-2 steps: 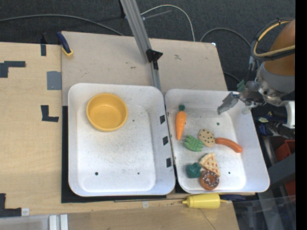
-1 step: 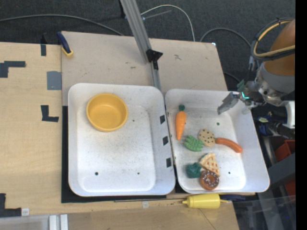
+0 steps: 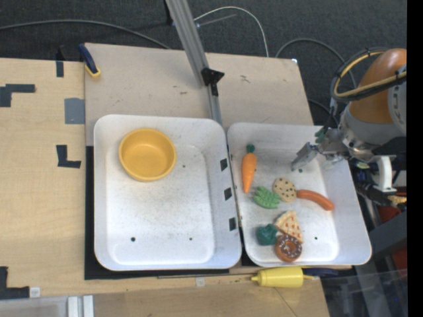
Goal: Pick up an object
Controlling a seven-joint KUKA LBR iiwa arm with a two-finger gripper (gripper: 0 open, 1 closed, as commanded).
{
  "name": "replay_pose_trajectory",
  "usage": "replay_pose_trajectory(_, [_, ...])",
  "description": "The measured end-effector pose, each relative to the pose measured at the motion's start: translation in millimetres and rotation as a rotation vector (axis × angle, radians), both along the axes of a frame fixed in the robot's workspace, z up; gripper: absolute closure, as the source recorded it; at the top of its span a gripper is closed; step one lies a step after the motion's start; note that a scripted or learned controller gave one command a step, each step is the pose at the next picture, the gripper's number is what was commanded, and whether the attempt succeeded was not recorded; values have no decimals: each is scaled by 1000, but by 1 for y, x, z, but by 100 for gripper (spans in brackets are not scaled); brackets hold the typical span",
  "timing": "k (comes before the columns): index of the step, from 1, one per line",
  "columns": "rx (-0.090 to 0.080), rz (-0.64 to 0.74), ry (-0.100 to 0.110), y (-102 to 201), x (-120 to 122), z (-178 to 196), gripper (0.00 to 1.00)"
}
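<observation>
The gripper [image 3: 305, 158] hangs open and holds nothing over the right bin [image 3: 344, 243], at two o'clock from the hot dog [image 3: 315, 199]. A carrot [image 3: 248, 168] lies at nine o'clock. No readable writing.

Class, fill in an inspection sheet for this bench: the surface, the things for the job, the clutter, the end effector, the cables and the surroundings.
Surface: two white bins side by side, left bin and right bin, on a tan bench.
Job's things: in the right bin, a carrot, green leaf, cookie, sausage, pizza slice, donut and a dark green piece.
Clutter: yellow bowl in the left bin; yellow bottle lying along the bench's front edge.
End effector: end effector above the right bin's upper part, holding nothing.
Cables: white cables behind the bench.
Surroundings: dark carpet; slanted metal pole.
</observation>
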State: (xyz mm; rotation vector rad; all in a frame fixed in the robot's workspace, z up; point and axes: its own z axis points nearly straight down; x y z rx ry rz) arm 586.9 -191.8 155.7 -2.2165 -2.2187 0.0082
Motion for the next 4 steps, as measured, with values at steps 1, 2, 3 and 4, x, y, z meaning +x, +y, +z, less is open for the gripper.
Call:
replay_pose_trajectory(1, [0, 0, -1, -1, -11, -50, 0])
replay_pose_trajectory(2, [-2, 1, -11, -2, -8, -61, 0])
replay_pose_trajectory(3, [-3, 2, -16, -2, -7, -50, 100])
replay_pose_trajectory(4, [-2, 1, -11, -4, 1, -5, 100])
